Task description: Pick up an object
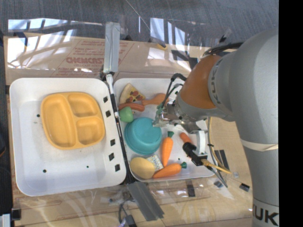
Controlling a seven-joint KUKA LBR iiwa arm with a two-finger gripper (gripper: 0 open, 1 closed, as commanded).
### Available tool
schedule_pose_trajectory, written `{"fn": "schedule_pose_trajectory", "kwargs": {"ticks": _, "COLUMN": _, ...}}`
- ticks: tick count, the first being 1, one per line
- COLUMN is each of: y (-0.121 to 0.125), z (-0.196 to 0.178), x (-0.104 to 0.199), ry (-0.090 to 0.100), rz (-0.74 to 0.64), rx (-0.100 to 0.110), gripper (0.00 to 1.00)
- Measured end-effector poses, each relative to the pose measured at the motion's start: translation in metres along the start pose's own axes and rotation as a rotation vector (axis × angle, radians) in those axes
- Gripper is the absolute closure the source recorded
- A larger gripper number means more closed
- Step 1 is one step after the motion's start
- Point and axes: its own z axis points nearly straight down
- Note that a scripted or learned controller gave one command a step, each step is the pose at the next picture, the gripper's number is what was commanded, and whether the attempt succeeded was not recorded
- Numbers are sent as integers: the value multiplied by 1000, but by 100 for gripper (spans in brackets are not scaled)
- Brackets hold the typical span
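Gripper [163, 116] over right bin [199, 174], finger state indeterminate. Nearest target: teal bowl [142, 136], touching gripper's lower-left side. Upright carrot [166, 149] just below, long axis running toward gripper.

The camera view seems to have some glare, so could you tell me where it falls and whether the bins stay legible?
Camera view: bright streaks glare on the clear sheeting behind the bins; left bin and yellow tray evenly lit and sharp; arm shades the right bin.

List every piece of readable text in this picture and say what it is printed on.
"KU": grey arm base, lower right; the rest is cut off by the frame.
Red lettering on the cardboard behind the bins: mirrored and blurred, not readable.
Label on the small packet by the carrots: too small to read.
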Motion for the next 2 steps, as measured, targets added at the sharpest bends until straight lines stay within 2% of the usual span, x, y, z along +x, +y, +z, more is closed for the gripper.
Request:
{"fn": "schedule_pose_trajectory", "kwargs": {"ticks": 1, "y": 99, "z": 7, "x": 26, "ry": 3, "rz": 180, "rx": 21, "gripper": 100}}
{"fn": "schedule_pose_trajectory", "kwargs": {"ticks": 2, "y": 23, "z": -120, "x": 82, "ry": 8, "rz": 379, "rx": 60, "gripper": 100}}
